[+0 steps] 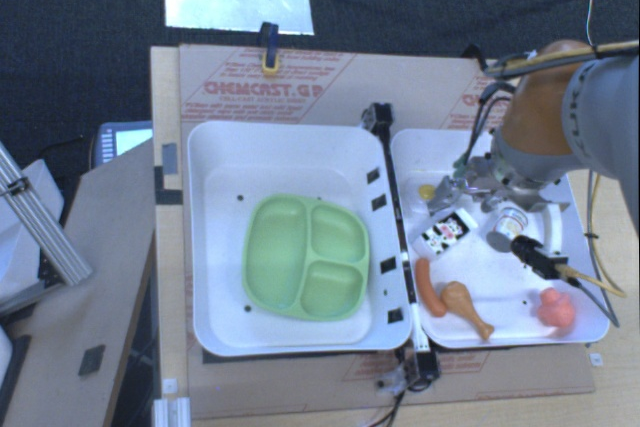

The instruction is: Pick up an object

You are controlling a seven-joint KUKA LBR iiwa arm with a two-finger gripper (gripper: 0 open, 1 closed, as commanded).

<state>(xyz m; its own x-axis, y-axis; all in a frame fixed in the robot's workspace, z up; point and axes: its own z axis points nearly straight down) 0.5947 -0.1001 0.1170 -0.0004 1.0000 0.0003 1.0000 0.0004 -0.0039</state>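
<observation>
From my station I see the arm (585, 105) reaching in from the right over the right bin (585, 330). The tool (462, 187) sits low over that bin's far left part. I cannot tell from this view whether the tool is apart or together, and I see nothing clamped in it.

The things to pick from all lie in the right bin. A small yellow piece (427, 192) is just left of the tool, near the bin's left wall. A black-and-white card (445, 232) lies just near of the tool, tilted. I cannot tell whether the tool touches either one. Nearer still, an orange sausage (427, 286) lies by the left wall, with a tan drumstick (467, 305) just to its right, the two close together. A pink toy (557, 310) rests in the near right corner, well apart from them.

The left bin (215, 215) holds a green divided plate (305, 257), lying flat in its middle. Both bins stand side by side on the counter (420, 80).
</observation>
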